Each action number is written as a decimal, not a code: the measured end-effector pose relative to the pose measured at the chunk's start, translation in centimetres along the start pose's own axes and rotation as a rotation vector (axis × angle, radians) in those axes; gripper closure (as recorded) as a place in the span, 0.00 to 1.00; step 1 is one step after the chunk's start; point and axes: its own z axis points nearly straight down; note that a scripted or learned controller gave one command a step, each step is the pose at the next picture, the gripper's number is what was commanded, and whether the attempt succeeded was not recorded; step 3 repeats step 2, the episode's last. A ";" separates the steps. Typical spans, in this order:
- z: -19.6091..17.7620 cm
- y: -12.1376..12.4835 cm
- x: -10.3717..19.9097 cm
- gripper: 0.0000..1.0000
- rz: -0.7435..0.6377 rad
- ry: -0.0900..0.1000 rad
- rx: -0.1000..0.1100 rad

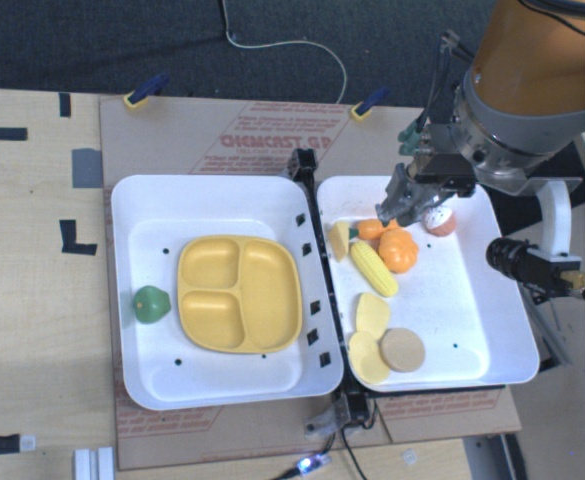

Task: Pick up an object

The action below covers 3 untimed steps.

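Note:
My gripper (404,208) hangs over the far part of the right bin (472,313), just above a cluster of toy foods. Below its tip sit an orange carrot piece (370,230) and an orange pumpkin-like piece (399,251). A yellow corn cob (373,267) lies slantwise beside them, with a pale yellow slice (340,239) at the bin's left wall. A red and white piece (440,220) rests right of the gripper. Nothing shows between the fingers.
The left bin (142,268) holds a yellow divided plate (240,293) and a green round piece (152,304). Near the front of the right bin lie yellow slices (371,316) and a tan disc (403,349). A black divider (317,258) separates the bins.

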 end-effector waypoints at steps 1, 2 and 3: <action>4.4 -0.1 -2.4 1.00 0.006 0.000 0.004; 5.1 -0.1 4.2 1.00 -0.004 0.002 0.002; 5.1 -0.1 4.2 1.00 -0.004 0.002 0.002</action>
